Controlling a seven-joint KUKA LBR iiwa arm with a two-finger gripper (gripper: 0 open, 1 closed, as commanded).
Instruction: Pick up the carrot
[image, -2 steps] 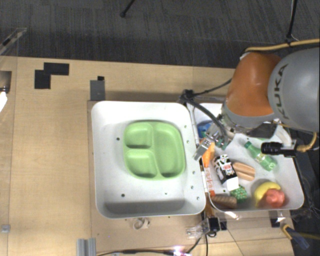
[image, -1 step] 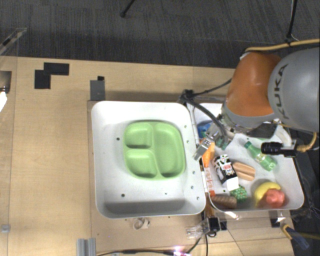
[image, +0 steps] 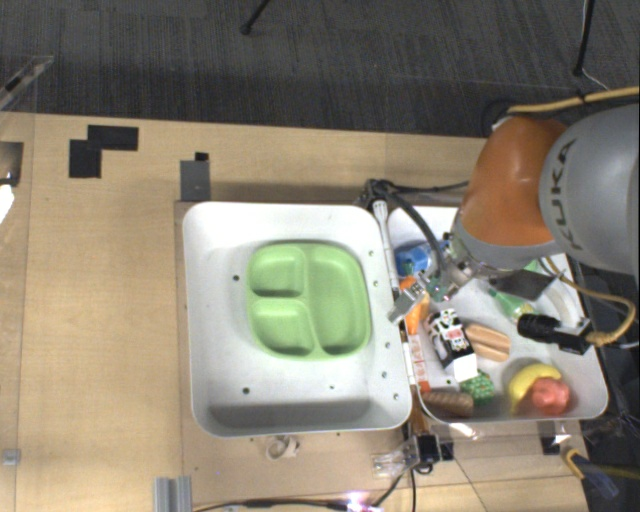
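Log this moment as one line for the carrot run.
arm: reaching into right bin | hand: low at that bin's left side, among toys | carrot: orange piece beside hand, not seen held | left bin: green divided plate

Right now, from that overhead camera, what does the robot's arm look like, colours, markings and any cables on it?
The arm is bulky and rounded, with a grey shell carrying dark KUKA lettering. An orange band wraps the section above the wrist. Below it the end effector is a cluttered metal assembly with small green and orange parts. Black cables loop from it, and a yellow cable runs along the arm's top.
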